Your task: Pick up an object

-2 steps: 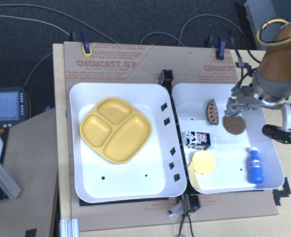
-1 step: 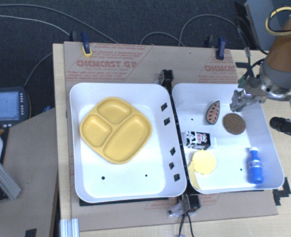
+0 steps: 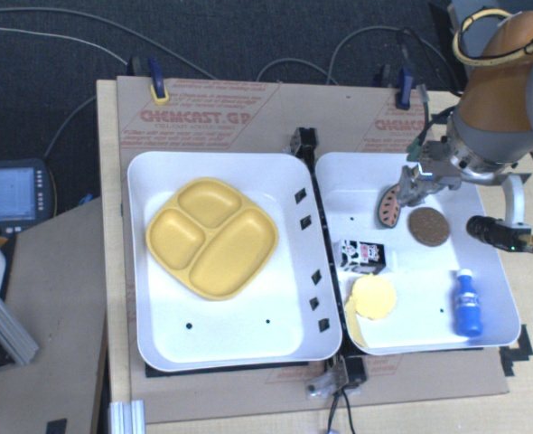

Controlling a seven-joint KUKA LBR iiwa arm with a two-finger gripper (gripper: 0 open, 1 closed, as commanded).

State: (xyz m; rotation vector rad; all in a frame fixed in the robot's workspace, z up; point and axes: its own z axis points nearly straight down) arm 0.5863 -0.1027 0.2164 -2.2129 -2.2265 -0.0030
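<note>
The right bin (image 3: pixel 339 181) holds several small objects. A watermelon-slice piece (image 3: pixel 390 208), red with a green rim, lies near the bin's back middle. My gripper (image 3: pixel 411 184) hangs directly above its right end, at or close to touching it. To the right of the slice sits a brown round disc (image 3: pixel 428 226). A small black-and-white carton (image 3: pixel 363 256) lies near the bin's left wall, with a pale yellow round piece (image 3: pixel 373 298) in front of it. A blue bottle (image 3: pixel 466 304) lies at the front right.
A yellow divided plate (image 3: pixel 212 238) rests in the left bin (image 3: pixel 158 333). A black divider with clips (image 3: pixel 313 233) runs between the bins. The arm's orange band (image 3: pixel 506 70) looms over the right bin's back right corner. Cables trail behind the bench.
</note>
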